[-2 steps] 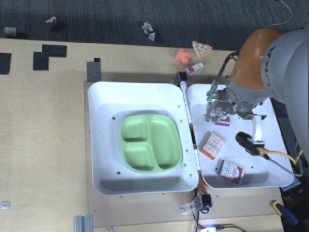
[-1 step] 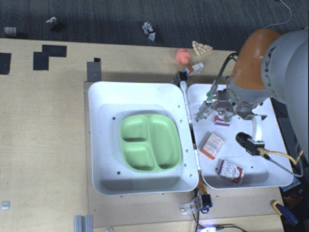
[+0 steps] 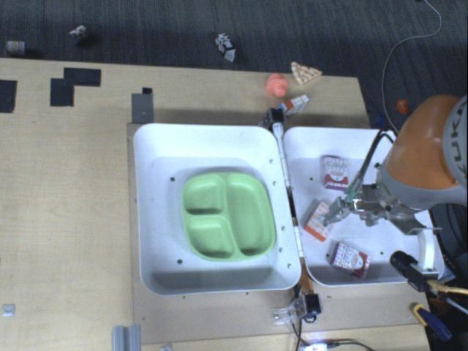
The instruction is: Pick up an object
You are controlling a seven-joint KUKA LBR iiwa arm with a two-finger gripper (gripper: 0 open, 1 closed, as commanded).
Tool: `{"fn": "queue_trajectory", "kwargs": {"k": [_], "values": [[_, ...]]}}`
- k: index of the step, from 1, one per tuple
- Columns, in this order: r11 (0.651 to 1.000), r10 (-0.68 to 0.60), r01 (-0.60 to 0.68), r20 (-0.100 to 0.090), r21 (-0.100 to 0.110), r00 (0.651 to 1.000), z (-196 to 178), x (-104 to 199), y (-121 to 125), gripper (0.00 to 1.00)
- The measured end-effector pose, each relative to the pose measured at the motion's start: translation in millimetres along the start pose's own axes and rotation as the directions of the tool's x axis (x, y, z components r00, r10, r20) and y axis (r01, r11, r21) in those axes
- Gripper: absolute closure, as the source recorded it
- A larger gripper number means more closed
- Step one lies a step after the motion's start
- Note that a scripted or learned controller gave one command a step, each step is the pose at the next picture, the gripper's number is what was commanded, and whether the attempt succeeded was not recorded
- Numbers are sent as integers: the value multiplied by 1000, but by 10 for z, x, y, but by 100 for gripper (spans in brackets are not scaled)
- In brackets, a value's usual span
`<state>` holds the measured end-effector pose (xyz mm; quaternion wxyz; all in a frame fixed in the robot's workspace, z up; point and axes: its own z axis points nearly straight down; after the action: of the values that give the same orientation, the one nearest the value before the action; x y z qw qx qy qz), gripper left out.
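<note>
Grey two-finger gripper (image 3: 338, 212) – right-centre of frame, over the right white bin (image 3: 307, 152) | fingers' state – cannot tell | small orange-and-white carton (image 3: 316, 221) lay just beside it | green three-compartment plastic tray (image 3: 227, 215) sat in the left white bin (image 3: 146, 196)

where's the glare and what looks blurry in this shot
In the camera view, the left bin blows out bright along its rim, with soft shadow pooling on its inner walls around the green tray; the small packets in the right bin are too soft to read, and the gripper is smeared and indistinct; the floor above the bench stays dark.
</note>
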<state>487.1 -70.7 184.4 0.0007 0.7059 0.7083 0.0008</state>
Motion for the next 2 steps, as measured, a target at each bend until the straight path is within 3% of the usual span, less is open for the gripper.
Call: {"fn": "queue_trajectory", "kwargs": {"k": [1,2], "values": [[1000,1,-1,0,-5,1000,979,-158,16,0],[1000,0,0,1,-11,1000,865,-160,36,100]]}}
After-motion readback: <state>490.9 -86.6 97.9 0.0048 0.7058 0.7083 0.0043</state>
